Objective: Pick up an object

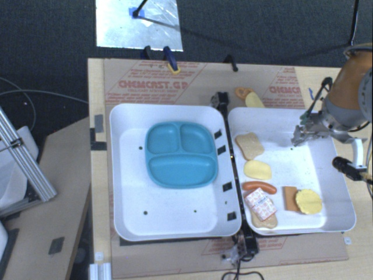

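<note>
White bins, two, side by side on the worktop [99, 174]: left bin [125, 214] with one blue divided plate [180, 154]; right bin [344, 209] with one bread slice [250, 145], one yellow piece [257, 170], one sausage [259, 186], one red-and-white packet [260, 203], one round yellow piece [308, 201] on a brown slab [289, 198]. "CHEMCAST GP" printed red on the brown sheet [152, 84]. Tool [303, 133] low over right bin's far side, nothing visibly pinched; spread or pressed together, cannot tell.

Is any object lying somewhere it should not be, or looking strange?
Yes. Two toy food pieces, a yellow one and an orange one, lie on the cardboard sheet just beyond the far rim of the right bin, outside both bins.
</note>
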`<state>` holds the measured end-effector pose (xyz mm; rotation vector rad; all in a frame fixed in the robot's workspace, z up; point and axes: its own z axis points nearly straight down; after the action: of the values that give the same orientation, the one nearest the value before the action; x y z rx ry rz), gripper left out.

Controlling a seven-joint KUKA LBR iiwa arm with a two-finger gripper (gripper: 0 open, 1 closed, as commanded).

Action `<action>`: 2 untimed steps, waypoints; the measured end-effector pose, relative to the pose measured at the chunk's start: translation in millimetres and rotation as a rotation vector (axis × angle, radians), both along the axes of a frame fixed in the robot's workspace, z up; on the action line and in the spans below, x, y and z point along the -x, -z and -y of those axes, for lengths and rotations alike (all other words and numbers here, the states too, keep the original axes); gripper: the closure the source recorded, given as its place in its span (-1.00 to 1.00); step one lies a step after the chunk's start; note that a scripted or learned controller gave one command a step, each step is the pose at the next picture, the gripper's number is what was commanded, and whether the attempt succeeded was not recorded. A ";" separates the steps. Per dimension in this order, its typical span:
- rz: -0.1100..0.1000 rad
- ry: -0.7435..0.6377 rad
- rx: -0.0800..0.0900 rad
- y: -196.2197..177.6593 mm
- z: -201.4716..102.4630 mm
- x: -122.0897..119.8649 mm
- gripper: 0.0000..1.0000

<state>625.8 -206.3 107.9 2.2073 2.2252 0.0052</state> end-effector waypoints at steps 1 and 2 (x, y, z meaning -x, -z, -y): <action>-0.008 0.007 -0.003 24.3 -10.2 17.3 1.00; -0.002 0.002 -0.002 22.4 -21.9 -7.6 1.00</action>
<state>633.3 -184.3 85.6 2.2117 2.2250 0.0055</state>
